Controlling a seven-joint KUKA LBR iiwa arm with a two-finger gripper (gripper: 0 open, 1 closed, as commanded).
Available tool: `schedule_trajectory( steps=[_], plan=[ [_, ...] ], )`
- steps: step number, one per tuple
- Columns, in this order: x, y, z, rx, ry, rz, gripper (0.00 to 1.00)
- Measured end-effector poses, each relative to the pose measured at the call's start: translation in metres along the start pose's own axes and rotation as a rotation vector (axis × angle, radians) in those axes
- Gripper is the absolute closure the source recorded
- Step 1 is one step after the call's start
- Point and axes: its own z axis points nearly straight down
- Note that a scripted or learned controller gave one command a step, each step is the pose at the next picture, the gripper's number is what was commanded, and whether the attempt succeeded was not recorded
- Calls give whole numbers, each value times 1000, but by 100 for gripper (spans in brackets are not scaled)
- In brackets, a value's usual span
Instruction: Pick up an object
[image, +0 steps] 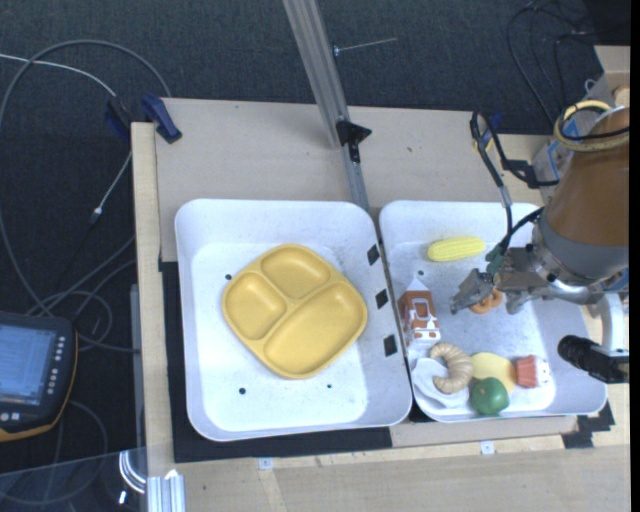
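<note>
Jaws (478, 296) low in the right bin (400, 225), spread around a small orange item (486, 303); can't tell if it is actually gripped. Step looks like closing on it; next move calls for a firm squeeze, then a straight lift. Corn cob (456, 248) just beyond, carton toy (419, 312) to the left, croissant (452, 365), lemon (489, 366) and green ball (488, 397) nearer. Yellow divided plate (294, 310) in the left bin (200, 225), well apart.

Two shallow white bins, the left bin (200, 330) and the right bin (570, 330), were set side by side, touching, on the pale wooden bench (250, 150), over a black mat (172, 380)
</note>
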Motion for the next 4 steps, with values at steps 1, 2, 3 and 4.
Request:
schedule_trajectory(
  steps=[1, 2, 3, 4],
  plan=[
    [0, 0, 0, -1, 0, 0, 0],
    [7, -7, 48, 5, 1, 0, 0],
    [19, -6, 99, 1, 2, -1, 0],
    [18, 0, 116, -11, 3, 0, 0]
  ],
)
